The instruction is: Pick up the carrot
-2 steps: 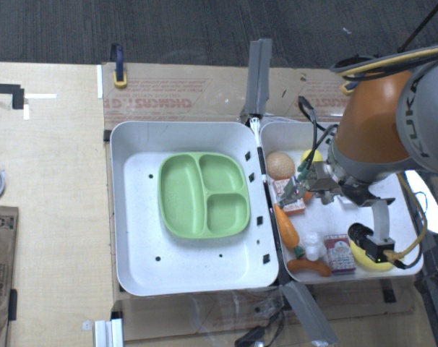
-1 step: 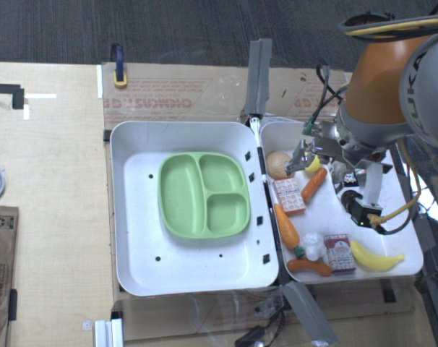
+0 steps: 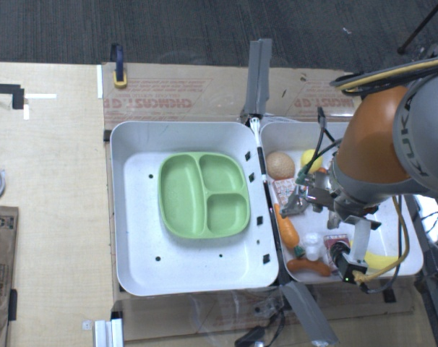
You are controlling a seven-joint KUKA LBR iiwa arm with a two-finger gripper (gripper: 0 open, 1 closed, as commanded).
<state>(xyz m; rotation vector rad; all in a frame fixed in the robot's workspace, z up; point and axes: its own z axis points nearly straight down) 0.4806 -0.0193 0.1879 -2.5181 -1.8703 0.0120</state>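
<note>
The carrot (image 3: pixel 287 231) lies against the left wall of the right bin (image 3: pixel 300 124), hemmed between a packet (image 3: pixel 284 191) and a white bottle (image 3: pixel 313 249); the left bin (image 3: pixel 132 215) floor lies open around the green plate (image 3: pixel 204 194)

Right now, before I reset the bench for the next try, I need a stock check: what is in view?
bins: two, white, side by side on the bench
divided plate: one, green, in the left bin
carrot: one, orange, right bin, along its left wall
round item: one, tan, right bin, far left corner
packet: one, red and white, between round item and carrot
reddish item: one, right bin, near edge
small item: one, white, beside the carrot
yellow items: two, right bin, partly hidden by the arm
clamp: one, blue and yellow, bench's far edge
paper bag: one, brown, far left
arm: one, grey and orange, over the right bin
claw: one, just above the carrot
</note>
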